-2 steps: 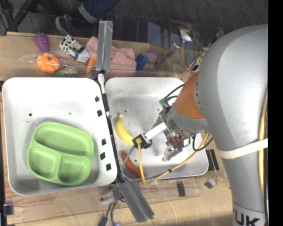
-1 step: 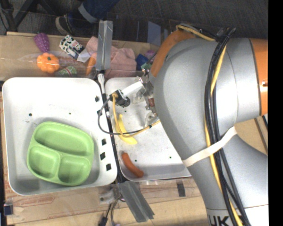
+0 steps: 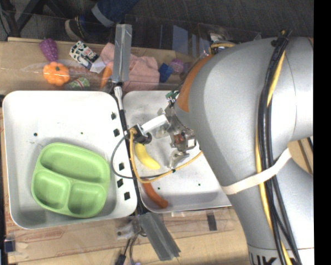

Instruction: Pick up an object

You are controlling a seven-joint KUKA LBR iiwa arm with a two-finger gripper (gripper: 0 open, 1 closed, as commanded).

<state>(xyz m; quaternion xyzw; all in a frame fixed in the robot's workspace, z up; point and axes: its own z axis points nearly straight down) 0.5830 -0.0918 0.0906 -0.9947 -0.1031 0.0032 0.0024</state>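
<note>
Two bins | arm (image 3: 248,109) hides right bin (image 3: 154,101) | jaws (image 3: 179,148) unclear

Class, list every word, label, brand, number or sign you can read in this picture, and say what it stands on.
"UK": pale letters cut off by the picture's bottom edge, on the arm's grey base; the rest is out of frame.
The black-and-white patterned packet behind the bins carries print, too small and blurred to read.
Nothing else is legible.
</note>
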